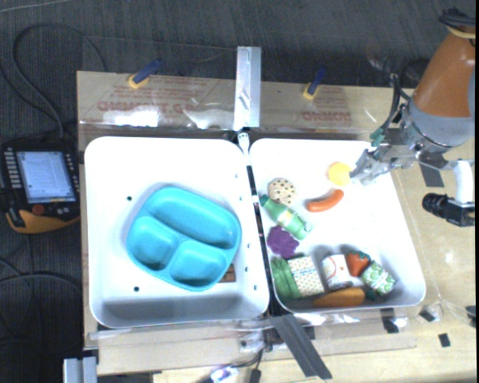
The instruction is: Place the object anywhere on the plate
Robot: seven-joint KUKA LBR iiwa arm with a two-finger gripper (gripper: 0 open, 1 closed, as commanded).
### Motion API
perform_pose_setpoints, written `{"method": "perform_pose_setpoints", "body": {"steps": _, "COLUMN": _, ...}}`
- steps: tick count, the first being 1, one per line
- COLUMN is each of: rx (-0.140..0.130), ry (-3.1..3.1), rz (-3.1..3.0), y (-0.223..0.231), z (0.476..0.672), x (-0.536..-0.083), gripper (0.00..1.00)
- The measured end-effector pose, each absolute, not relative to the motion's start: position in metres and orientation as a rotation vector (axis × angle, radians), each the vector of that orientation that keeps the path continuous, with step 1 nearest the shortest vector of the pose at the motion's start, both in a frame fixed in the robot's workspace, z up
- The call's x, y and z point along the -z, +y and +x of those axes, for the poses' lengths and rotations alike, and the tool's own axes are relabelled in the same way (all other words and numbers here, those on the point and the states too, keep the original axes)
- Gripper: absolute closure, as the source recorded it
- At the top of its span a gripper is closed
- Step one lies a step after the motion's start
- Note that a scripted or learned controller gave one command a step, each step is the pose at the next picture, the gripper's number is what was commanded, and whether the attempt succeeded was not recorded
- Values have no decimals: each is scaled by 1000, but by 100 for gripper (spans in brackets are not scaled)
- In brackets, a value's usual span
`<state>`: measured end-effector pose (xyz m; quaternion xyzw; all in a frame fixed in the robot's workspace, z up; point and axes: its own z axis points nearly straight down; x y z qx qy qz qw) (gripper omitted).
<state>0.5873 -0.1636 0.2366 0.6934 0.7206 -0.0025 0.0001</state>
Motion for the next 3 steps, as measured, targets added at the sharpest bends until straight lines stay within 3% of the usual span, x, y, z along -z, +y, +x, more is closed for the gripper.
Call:
{"method": "perform_pose_setpoints", "body": {"steps": 1, "rx": 2, "ry": 2516, "rz": 1885, "y": -73, "z": 524, "x": -244, "gripper": 100}}
{"method": "perform_pose_setpoints", "body": {"steps": 2, "rx": 5, "ry": 2313, "rz": 2129, "y": 12, "z": 552, "x": -216, "gripper": 100}}
{"method": "perform_pose_setpoints", "body": {"steps": 3, "rx": 9, "ry": 2002, "rz": 2425, "y": 95, "z": 559, "x": -182, "gripper": 100}}
